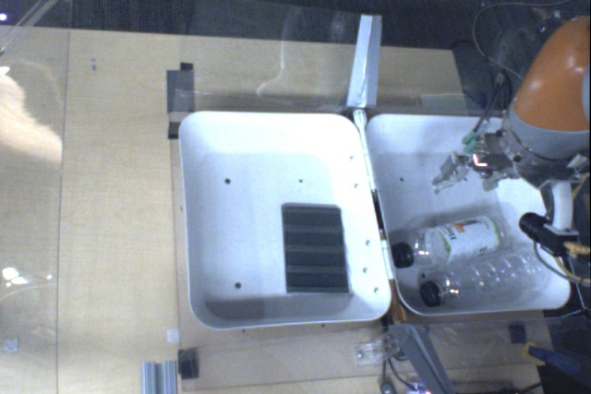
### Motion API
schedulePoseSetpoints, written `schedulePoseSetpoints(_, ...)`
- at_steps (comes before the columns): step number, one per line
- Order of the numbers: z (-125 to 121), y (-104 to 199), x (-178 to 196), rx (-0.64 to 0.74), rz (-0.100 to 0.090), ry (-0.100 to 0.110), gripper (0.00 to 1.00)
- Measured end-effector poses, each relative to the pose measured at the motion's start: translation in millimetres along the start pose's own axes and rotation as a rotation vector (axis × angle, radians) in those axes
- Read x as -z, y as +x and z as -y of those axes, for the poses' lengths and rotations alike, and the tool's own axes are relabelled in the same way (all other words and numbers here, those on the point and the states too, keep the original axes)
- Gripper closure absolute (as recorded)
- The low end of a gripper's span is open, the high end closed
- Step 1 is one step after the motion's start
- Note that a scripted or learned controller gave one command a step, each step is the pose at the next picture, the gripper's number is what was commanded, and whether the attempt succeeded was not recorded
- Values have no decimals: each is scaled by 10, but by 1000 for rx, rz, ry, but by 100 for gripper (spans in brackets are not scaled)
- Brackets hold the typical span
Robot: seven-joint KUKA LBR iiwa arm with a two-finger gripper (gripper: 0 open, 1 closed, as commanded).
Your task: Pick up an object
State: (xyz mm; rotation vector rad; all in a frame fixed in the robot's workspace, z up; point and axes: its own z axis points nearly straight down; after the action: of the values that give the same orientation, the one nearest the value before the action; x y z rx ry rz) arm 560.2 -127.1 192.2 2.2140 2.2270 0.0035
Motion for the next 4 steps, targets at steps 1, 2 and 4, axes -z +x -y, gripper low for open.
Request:
schedulePoseSetpoints(1,364,-245,-1023,106,4,-16,0)
schedulePoseSetpoints(2,464,425,-1017,315,5,-17,0)
schedulePoseSetpoints(4,427,439,-893,316,6,-28,0)
